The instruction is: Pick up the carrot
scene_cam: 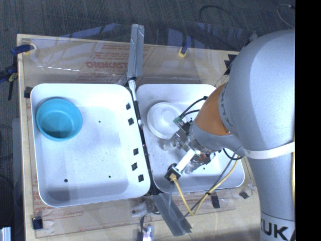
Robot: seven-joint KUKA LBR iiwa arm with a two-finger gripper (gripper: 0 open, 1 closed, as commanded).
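My gripper reaches down into the right bin, just below a white bowl that sits at the bin's upper left. The grey arm with its orange band covers most of this bin. Under the wrist shows a small orange-red patch, which may be the carrot; it is too hidden to be sure. It lies to the right of the fingertips, not between them.
A blue bowl sits in the upper left corner of the left bin. A yellow cable loops from the wrist over the right bin's front rim. A ridge with black clips divides the bins.
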